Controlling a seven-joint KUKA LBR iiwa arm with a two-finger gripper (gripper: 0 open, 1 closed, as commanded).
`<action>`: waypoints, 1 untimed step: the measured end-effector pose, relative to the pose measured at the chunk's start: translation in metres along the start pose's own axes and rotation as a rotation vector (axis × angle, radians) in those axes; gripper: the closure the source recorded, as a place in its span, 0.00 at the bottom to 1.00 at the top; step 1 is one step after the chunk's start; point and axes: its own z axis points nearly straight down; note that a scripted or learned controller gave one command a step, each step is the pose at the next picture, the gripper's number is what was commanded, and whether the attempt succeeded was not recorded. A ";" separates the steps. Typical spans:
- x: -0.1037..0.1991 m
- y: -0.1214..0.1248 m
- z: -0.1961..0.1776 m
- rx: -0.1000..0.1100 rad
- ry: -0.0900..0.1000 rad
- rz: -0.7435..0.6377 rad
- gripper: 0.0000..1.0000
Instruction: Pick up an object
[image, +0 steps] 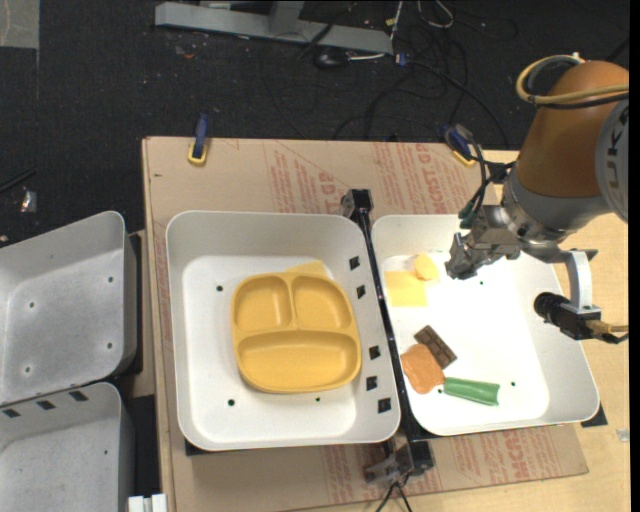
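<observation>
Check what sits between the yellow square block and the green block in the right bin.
Camera view: the brown block and the orange piece, touching each other, lie between the yellow square block and the green block. The rest is bare white bin floor.

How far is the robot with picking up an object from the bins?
Done: the gripper is already over the right bin, close to a small yellow piece. In hand: nothing is visibly held. Left: the grasp and lift. The yellow block, brown piece, orange piece and green piece lie in that bin.
</observation>
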 end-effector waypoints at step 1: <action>0.053 -0.016 -0.006 0.001 0.000 0.001 1.00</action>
